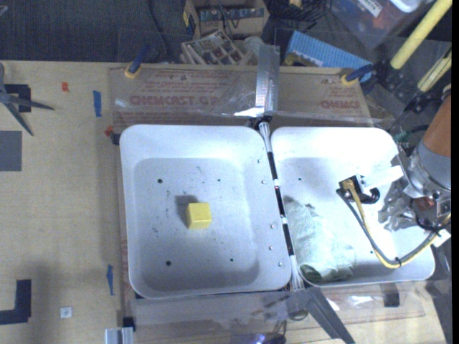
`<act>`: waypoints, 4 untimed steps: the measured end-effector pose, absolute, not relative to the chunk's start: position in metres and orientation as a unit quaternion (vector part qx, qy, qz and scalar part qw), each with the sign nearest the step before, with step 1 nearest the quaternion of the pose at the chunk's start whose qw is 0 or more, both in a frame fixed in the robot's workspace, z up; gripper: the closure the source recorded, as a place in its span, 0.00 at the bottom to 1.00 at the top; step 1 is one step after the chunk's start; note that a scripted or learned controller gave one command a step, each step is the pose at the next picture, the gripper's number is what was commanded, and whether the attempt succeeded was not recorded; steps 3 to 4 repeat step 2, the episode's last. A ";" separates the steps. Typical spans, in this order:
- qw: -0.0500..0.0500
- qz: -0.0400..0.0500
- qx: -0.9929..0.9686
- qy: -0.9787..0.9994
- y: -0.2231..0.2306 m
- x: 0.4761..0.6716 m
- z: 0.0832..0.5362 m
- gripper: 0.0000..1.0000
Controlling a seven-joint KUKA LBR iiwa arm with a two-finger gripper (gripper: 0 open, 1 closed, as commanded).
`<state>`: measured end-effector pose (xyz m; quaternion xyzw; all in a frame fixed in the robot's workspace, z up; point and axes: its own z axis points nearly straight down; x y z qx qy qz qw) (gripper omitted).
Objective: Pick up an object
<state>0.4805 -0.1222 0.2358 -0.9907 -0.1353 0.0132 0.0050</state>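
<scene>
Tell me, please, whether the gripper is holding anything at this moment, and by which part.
It cannot be told: the gripper sits over the right bin with nothing visible between its parts. The yellow block lies in the left bin.

yellow block [199, 215] | white bins [143, 149] | pale green-grey speckled cloth [315, 239] at 5 o'clock | yellow cable [373, 246]

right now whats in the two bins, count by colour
yellow: 1, the block in the left bin
pale grey-green: 1, the rolled cloth in the right bin
total: 2
</scene>
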 end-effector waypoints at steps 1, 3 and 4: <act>0.006 0.016 -0.991 -0.136 -0.123 0.481 0.243 1.00; 0.003 0.003 -0.995 -0.099 -0.173 0.478 0.098 1.00; 0.003 0.003 -0.995 -0.099 -0.173 0.478 0.098 1.00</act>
